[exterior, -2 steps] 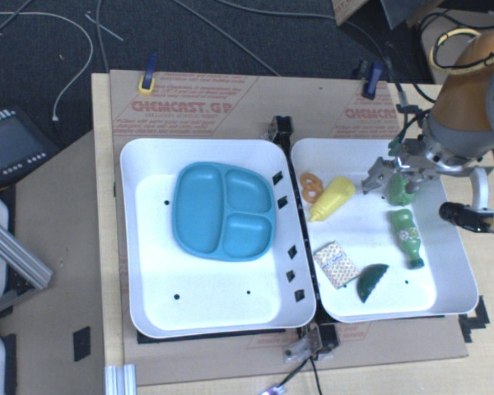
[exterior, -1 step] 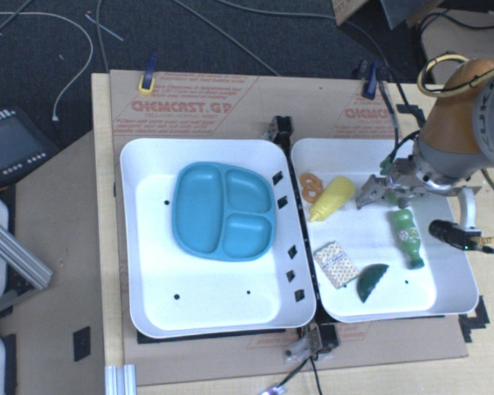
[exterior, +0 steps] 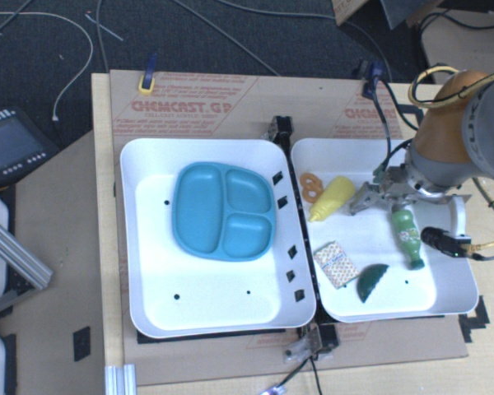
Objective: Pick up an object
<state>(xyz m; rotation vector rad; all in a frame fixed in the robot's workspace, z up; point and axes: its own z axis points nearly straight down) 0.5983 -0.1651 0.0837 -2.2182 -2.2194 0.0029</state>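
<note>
A robotics lab: loose cables (exterior: 58, 23) on dark carpet, a cardboard-topped bench (exterior: 230, 97), clamped white bins (exterior: 136, 220).

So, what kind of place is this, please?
Probably a robotics lab test bench: two white bins sit on a board clamped to the bench, loose cables trail over the floor, and a robot arm reaches over small toy-like objects.

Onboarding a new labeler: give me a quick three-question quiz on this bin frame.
1. True or false: the blue divided plate lies in the left bin.
2. Which lies nearest the gripper? A) green bottle B) dark green wedge C) patterned packet
3. What small ring-shaped item sits beside the yellow object?

Key: 1 true; 2 A; 3 the pretzel, at its left in the camera view.
</note>
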